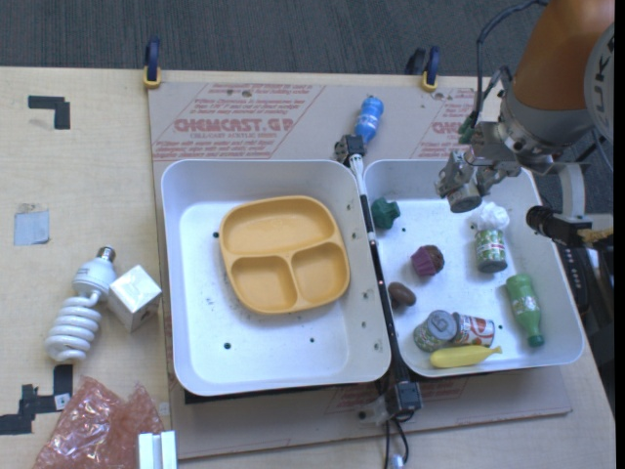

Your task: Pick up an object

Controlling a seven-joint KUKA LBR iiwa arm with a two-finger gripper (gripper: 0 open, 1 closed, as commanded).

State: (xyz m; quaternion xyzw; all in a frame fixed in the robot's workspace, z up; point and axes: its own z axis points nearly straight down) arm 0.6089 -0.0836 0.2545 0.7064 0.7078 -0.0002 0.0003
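1. Camera view: arm (571,47) comes in from the right, above the far end of the right bin (557,345); left bin (186,262) holds a yellow divided tray (283,252).
2. Pincer (463,186) hangs over the right bin's far end; can't tell if it's wide or narrow, nothing visibly held.
3. Nearest pick candidate, as a judgement: small jar (490,247) with white top, green label, just beside the pincer, near the bin's right wall.
4. To do it well: centre over the jar, descend straight, close across its narrow body, avoid the wall.
5. Others: green bottle (524,309), can (454,329), banana (465,357), purple fruit (427,260).
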